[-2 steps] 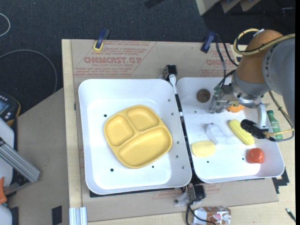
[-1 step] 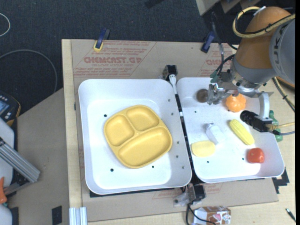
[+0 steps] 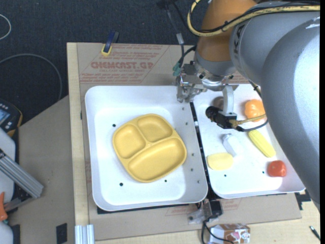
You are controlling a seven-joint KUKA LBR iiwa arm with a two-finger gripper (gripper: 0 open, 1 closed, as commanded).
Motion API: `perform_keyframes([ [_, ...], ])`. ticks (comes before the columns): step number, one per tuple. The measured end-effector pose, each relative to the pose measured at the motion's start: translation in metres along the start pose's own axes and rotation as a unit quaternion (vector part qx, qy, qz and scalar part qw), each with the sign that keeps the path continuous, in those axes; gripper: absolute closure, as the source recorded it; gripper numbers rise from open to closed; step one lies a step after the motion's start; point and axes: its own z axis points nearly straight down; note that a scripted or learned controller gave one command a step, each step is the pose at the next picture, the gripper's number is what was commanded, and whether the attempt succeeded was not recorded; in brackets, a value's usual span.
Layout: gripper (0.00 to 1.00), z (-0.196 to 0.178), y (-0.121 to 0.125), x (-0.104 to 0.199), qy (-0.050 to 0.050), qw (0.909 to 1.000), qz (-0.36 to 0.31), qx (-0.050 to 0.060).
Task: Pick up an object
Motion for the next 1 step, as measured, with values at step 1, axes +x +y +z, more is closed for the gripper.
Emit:
perform_keyframes([
  [1,1.0,-0.025,-0.0147,0.1029,-0.001,1.0,0.001,0.0],
])
